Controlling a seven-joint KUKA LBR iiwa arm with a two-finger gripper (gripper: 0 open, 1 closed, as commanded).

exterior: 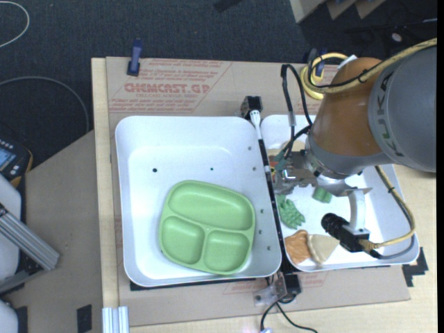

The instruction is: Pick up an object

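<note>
Dark blue carpet floor (pixel 62 40), brown board bench (pixel 173 82), loose cables (pixel 14 19)

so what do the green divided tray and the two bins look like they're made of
The pale green three-compartment tray looks like moulded plastic with a matte finish: rounded edges, soft even shading. The two shallow white bins, left and right, seem thin formed plastic, smooth with a slight sheen, though coated metal can't be ruled out.

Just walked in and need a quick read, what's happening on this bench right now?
A grey and orange robot arm is reaching from the right down into the right bin, apparently going for one of the small items there. Near its wrist lie a green leafy piece, a small green block, and an orange and tan pair of pieces at the bin's front edge. The left bin holds a green divided tray, untouched. Nothing is visibly lifted yet.
</note>
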